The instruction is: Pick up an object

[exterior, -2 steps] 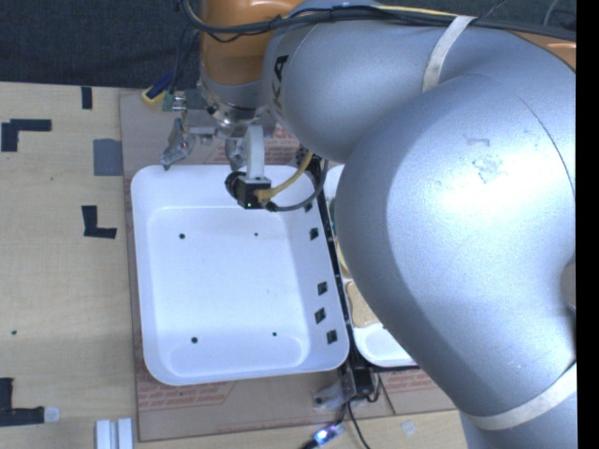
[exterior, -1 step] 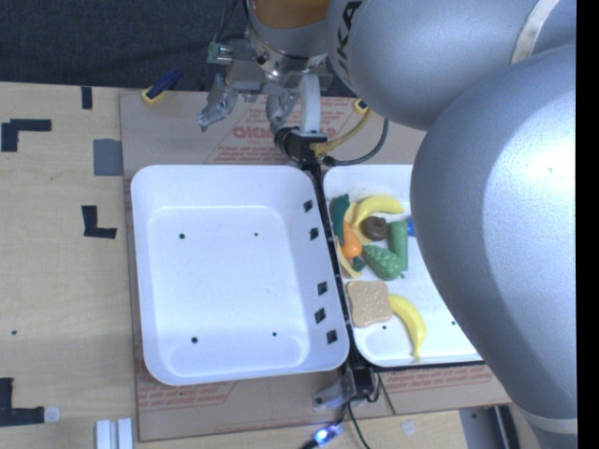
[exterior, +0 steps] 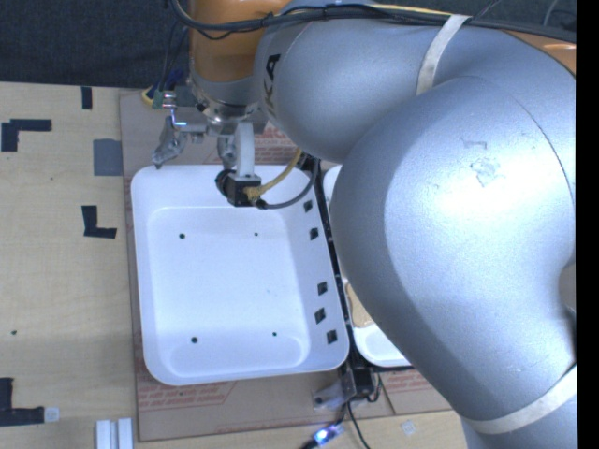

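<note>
White bin (exterior: 225,288) lies just below the pincer (exterior: 192,131), whose state I cannot tell; likely the approach step, next needing a target to descend on.

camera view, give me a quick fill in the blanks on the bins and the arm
The left bin and the right bin are both ___ in colour. The band above the wrist of the arm is ___. The arm hides most of the ___ bin. The gripper hangs near the far rim of the ___ bin.
Missing words: white; orange; right; left.
</note>
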`<control>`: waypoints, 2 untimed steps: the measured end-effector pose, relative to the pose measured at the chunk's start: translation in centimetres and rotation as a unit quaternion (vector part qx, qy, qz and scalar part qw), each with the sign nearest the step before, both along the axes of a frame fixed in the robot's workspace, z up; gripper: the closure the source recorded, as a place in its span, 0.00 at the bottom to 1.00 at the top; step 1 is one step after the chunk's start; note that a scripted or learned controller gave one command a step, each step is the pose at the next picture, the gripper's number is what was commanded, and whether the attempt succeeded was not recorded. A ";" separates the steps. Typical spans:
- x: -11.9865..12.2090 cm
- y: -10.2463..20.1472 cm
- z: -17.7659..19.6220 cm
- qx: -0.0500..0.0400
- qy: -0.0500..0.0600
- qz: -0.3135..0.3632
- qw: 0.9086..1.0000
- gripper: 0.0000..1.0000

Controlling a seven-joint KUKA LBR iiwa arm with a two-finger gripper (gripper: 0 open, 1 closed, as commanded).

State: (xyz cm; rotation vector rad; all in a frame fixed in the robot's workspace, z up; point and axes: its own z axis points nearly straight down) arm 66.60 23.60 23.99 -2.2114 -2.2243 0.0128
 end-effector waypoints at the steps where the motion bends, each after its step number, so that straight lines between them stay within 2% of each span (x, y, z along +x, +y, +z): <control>1: 0.0 -0.3 -7.1 -0.001 0.000 -0.002 1.000 0.00; 2: 0.0 -0.3 -13.0 -0.001 0.000 -0.002 1.000 0.00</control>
